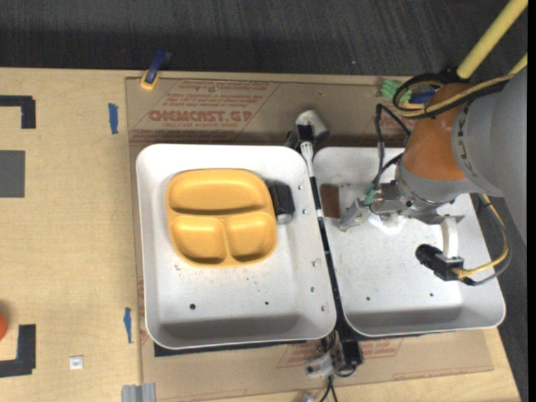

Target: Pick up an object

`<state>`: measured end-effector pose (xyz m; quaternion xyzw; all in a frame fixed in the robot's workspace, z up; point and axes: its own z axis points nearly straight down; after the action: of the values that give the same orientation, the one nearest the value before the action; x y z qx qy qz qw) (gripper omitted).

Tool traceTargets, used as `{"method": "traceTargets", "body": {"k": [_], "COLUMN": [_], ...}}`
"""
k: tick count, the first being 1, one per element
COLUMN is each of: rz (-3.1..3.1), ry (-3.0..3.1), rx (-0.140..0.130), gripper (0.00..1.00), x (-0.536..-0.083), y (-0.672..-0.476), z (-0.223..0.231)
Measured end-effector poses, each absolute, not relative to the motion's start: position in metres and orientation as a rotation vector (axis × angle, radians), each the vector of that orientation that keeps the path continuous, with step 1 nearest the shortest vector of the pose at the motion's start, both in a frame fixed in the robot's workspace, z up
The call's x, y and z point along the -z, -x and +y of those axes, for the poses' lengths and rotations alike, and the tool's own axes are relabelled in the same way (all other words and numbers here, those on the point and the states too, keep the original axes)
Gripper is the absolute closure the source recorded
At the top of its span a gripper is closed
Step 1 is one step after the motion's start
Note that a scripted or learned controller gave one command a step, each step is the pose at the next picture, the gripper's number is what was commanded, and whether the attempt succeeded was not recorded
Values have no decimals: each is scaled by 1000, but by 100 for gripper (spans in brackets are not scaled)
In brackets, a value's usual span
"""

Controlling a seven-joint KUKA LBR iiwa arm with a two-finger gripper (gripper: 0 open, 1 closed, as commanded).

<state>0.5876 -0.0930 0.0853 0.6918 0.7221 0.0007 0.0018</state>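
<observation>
A yellow three-compartment plate lies in the left bin. A small dark block rests against the plate's right edge. In the right bin, a small brown block lies near the top-left corner, next to the divider. My gripper is low over the right bin, just right of the brown block. The grey wrist and orange band cover much of it from above. I see nothing held in it.
A black connector with yellow cable hangs from the arm over the right bin's middle right. The raised rim between the bins runs close to the brown block. A cardboard sheet lies behind the bins.
</observation>
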Motion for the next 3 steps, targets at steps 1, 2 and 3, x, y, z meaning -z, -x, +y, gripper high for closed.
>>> {"method": "traceTargets", "body": {"k": [1,2,3], "rz": [2266,2266,1898], "ry": [-2169,-2169,-2507], "rx": [-6,-5,0], "gripper": [100,0,0], "x": [-96,-96,-85], "y": [-589,-588,-492], "z": [-92,-92,-119]}}
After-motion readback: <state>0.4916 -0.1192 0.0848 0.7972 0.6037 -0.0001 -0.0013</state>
